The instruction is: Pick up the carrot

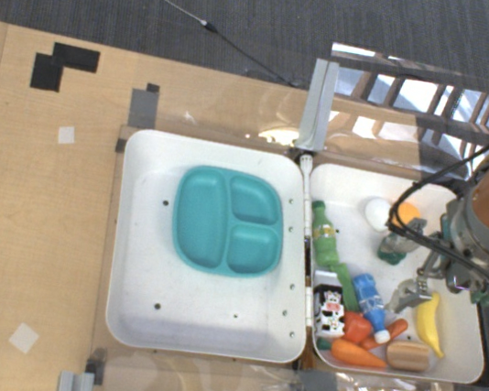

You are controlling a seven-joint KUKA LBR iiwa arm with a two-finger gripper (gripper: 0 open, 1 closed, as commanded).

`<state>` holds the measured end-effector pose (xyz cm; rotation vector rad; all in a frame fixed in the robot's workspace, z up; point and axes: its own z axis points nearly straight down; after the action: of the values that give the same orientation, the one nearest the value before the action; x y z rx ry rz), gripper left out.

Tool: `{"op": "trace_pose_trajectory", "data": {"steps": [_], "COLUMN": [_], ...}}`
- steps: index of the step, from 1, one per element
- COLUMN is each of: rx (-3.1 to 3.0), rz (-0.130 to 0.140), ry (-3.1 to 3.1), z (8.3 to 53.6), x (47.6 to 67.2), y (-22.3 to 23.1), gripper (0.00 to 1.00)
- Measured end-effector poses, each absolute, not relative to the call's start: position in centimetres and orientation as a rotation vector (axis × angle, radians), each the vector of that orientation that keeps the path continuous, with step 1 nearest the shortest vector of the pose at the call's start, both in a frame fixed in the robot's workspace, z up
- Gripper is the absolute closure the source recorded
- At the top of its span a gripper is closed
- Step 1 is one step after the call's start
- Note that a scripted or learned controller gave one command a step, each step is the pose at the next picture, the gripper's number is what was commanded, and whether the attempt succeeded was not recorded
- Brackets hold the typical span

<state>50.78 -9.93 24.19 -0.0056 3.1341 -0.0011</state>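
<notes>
The carrot (357, 355) is an orange, tapered piece lying flat along the front wall of the right bin (472, 367). A red toy (357, 329) sits just behind it and a tan block (408, 357) lies at its right end. My gripper (411, 295) hangs below the grey wrist and orange band, over the right half of that bin. It is behind and to the right of the carrot, next to a yellow banana (428, 325), and apart from the carrot.
The right bin is crowded: a green bottle (319, 235), a blue bottle (369, 300), a black-and-white carton (328, 311), a white ball (377, 212), an orange ball (407, 211) and a teal object (392, 252). The left bin (138, 246) holds a teal divided plate (226, 219).
</notes>
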Motion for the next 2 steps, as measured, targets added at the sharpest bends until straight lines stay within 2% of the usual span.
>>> {"op": "trace_pose_trajectory", "data": {"steps": [1,2], "rx": [0.174,0.607], "rz": [-0.003,-0.001], "ry": [3.122,3.074], "z": [28.4,25.8], "x": [58.4,58.3], "y": [-14.6,-19.5], "gripper": [0.00,0.00]}}
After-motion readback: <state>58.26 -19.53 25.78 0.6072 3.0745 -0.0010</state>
